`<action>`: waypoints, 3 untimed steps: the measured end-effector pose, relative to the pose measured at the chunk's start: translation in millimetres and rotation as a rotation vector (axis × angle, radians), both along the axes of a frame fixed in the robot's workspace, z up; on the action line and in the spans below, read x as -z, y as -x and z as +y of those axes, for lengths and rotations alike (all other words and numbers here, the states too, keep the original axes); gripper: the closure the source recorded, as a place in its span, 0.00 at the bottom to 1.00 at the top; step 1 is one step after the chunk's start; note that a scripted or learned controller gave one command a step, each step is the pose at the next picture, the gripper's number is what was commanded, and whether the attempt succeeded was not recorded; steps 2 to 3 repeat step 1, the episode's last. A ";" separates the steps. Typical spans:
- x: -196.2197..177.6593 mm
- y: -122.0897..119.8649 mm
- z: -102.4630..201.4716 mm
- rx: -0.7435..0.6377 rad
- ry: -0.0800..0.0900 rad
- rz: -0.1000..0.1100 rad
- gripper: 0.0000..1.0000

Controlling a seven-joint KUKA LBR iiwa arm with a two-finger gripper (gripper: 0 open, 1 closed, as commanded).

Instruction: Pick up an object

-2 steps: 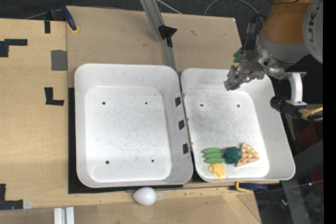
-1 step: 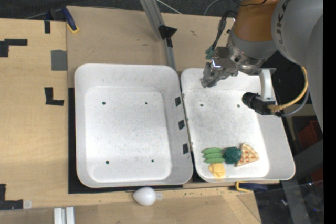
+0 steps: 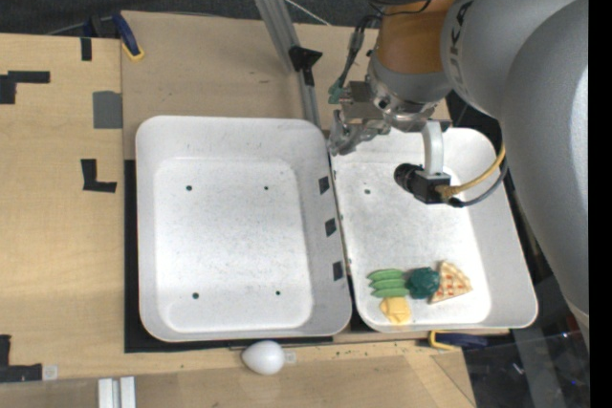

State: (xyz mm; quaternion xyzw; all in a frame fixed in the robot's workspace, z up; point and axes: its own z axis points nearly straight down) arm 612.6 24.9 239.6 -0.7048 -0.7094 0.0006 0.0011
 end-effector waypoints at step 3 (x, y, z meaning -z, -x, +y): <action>12.6 -14.1 52.6 0.000 0.000 0.000 1.00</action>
